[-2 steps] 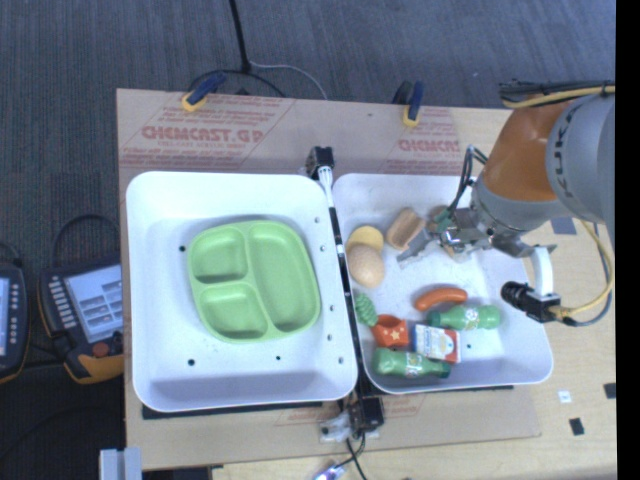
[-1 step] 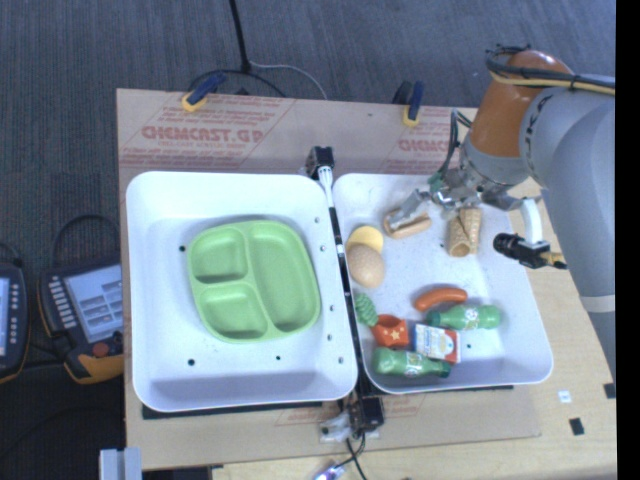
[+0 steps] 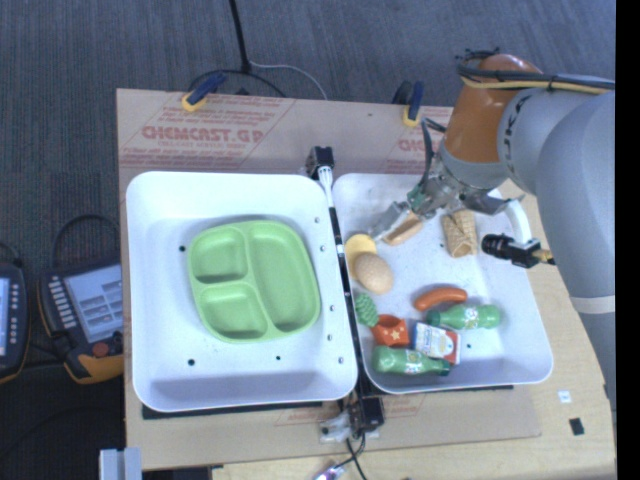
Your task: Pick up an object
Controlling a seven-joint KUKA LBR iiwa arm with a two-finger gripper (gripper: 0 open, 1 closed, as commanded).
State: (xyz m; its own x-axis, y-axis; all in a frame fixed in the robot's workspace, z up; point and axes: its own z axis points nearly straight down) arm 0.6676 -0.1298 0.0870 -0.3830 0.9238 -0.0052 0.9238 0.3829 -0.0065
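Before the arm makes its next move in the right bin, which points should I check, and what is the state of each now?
1. Claw is over the right bin: ok.
2. Claw is near a target, the bread stick: ok.
3. Bread stick is between the claw's tips: cannot tell.
4. Bread stick lies apart from the cone: ok.
5. Green tray lies flat in the left bin: ok.

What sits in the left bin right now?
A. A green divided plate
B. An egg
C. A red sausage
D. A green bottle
A: the green divided plate lies alone in the left bin, while the toy foods are all in the right bin.
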